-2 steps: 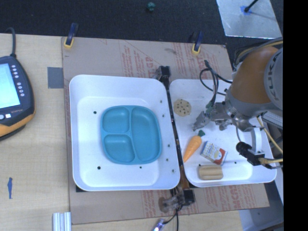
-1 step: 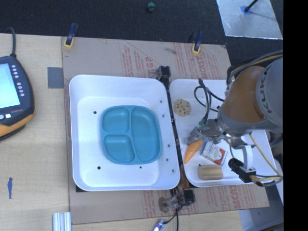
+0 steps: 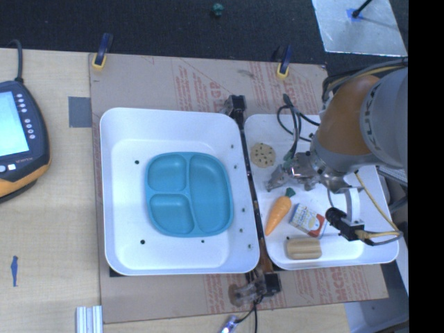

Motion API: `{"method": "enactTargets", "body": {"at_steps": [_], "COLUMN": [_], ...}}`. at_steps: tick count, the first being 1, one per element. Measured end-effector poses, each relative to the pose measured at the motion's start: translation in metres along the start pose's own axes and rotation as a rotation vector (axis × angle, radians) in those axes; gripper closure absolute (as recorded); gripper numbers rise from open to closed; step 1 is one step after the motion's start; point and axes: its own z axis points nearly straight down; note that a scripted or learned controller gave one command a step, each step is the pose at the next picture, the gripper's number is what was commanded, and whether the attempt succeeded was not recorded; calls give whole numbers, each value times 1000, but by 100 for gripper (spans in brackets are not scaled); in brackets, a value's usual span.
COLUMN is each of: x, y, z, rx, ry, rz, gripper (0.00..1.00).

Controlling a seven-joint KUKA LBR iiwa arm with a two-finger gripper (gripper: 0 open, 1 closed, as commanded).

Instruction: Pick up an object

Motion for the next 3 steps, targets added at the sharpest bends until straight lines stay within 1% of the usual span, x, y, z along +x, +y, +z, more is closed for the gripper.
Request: {"method": "enactTargets", "body": {"at_steps": [1,2,3], "x": [-3,-5,-5], "y": [-22,-17,-17], "z": [0,0,-10], "rx": [1,-1,1], "ry": [0,-1,-3], "rz": [0,1,-1], "gripper": [0,0,100]}}
